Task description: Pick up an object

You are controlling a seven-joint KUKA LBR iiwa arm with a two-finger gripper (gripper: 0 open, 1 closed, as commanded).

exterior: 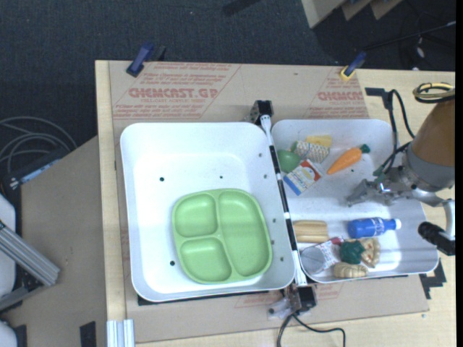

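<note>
Looking right, you see arm (434,147) cut off; gripper (364,191) low in right bin (376,130), grip state unreadable, above bottle (372,227).

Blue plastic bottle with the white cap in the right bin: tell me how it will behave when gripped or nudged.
The blue plastic bottle lies on its side, so its round body would probably roll if nudged. It looks small and likely light. Its smooth surface may slip between the gripper fingers.
</note>
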